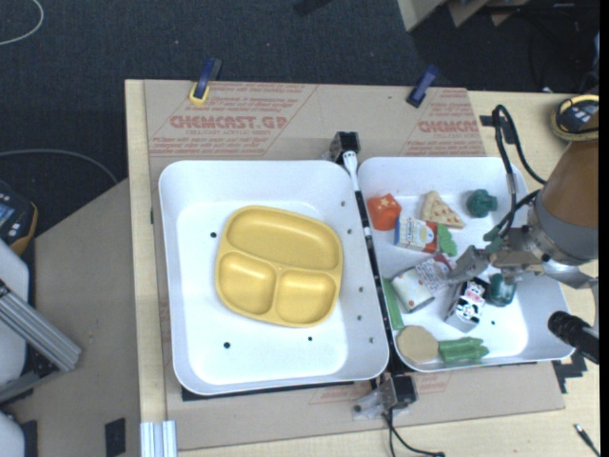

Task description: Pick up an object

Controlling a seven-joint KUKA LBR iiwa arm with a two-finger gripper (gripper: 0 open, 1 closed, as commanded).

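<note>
Right bin (pixel 533 346) is crowded; pincer (pixel 473 272) hangs amid its toys.

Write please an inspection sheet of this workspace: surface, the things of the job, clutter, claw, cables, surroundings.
Surface: bench with printed cardboard, bearing left bin and right bin.
Job's things: in the right bin, red toy, wedge-shaped toy, teal toy, cow-patterned carton, green piece, tan disc, small packets.
Clutter: yellow divided tray in the left bin.
Claw: claw low over the right bin's middle; whether it grips anything cannot be told.
Cables: black cable by the arm; clamps on the bench's far edge.
Surroundings: dark carpet.
</note>
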